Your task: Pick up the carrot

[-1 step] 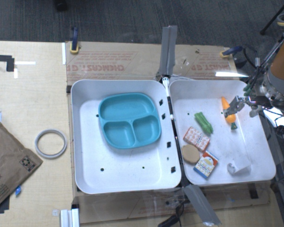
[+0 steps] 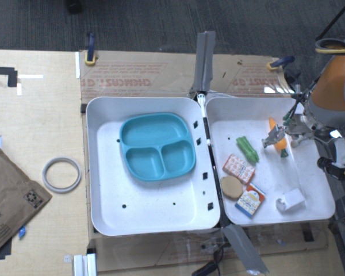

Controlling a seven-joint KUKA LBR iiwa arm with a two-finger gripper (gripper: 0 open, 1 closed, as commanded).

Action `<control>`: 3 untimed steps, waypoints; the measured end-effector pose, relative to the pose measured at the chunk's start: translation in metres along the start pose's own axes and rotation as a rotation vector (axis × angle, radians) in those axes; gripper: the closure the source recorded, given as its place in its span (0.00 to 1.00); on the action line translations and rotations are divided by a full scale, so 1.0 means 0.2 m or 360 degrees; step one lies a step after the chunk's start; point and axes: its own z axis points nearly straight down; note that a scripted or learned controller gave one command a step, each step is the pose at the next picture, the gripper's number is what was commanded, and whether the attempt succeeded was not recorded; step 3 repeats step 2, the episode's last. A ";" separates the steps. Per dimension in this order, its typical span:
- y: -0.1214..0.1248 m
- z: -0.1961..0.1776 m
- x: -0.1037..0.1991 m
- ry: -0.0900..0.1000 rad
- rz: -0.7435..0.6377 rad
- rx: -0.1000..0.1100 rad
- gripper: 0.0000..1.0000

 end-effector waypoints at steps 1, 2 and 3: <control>0.00 -0.05 0.00 -0.0003 0.0000 -0.0002 1.00; 0.15 -0.57 0.21 -0.0006 -0.0154 -0.0004 1.00; 0.15 -0.57 0.21 -0.0006 -0.0154 -0.0004 1.00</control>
